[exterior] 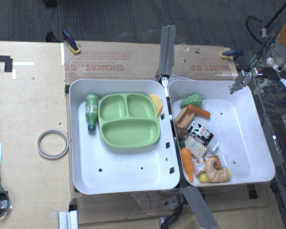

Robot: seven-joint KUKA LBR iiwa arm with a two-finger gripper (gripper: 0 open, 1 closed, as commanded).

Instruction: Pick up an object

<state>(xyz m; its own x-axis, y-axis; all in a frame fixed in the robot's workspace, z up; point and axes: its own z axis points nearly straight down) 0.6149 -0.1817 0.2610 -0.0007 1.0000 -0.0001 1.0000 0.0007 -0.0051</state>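
the toy carrot (187, 163) lies at six o'clock in the right bin (243, 128), likely light, stiff and slick; grip across its middle. gripper (241, 82) at twelve o'clock, width untellable.

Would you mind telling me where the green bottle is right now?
The green bottle lies in the left bin, near its left wall, right beside the left edge of the green divided plate.

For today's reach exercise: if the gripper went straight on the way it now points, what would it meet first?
Probably the bare floor of the right bin near its far right corner; the gripper seems to point down there, clear of the toys, though depth is unclear.
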